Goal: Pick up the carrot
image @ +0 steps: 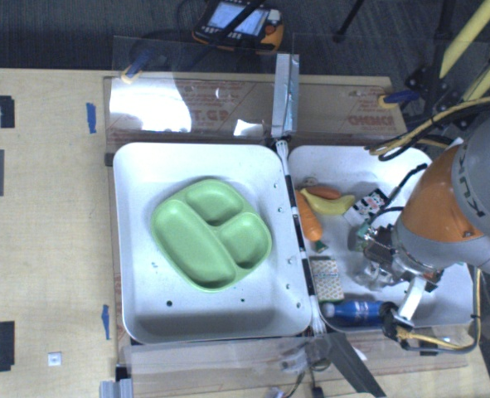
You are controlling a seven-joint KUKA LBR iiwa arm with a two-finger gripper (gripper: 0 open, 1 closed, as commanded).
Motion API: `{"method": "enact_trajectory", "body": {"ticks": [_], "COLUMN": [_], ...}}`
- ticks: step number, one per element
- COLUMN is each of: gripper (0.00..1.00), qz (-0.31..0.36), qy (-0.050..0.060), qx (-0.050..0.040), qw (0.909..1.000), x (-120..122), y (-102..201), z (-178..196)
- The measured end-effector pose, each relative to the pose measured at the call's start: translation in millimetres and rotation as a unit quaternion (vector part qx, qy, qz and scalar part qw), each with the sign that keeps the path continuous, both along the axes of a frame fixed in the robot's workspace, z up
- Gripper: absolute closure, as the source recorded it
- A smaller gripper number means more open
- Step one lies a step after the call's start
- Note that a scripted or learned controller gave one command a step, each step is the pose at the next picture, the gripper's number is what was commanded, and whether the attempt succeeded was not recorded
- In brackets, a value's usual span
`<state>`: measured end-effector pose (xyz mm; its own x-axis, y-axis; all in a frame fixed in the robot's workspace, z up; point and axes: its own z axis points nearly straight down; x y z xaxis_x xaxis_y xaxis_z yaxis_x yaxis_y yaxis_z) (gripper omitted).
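Note:
The carrot (309,219) is a slim orange piece lying lengthwise against the left wall of the right bin (443,305), near the divider between the bins. My gripper (374,262) hangs low over the middle of that bin, right of the carrot and below it in the view, apart from it. The wrist and its orange band (438,206) cover the gripper from above. Nothing shows as held.
A yellow banana (331,205) lies just right of the carrot's top end. A speckled pad (327,277) and a blue bottle (357,309) lie along the bin's near side. A small black-and-white item (369,202) sits beside the banana. The left bin (145,305) holds a green divided plate (211,233).

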<state>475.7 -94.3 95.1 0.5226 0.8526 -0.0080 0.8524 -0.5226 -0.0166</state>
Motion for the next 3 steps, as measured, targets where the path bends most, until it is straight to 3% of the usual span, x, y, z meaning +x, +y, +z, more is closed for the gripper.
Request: {"method": "enact_trajectory", "body": {"ticks": [1,2,3], "gripper": [1.00,1.00,1.00], "qz": [-0.051,-0.110,-0.051], "qy": [-0.008,-0.003,-0.004], "qx": [0.0022,-0.0016,-0.0018], "qw": [0.9987,0.9939,0.9987], "x": [4.9,2.1,88.0], "y": [-18.6,-65.2,-9.4], "z": [-9.4,75.7,72.1]}}
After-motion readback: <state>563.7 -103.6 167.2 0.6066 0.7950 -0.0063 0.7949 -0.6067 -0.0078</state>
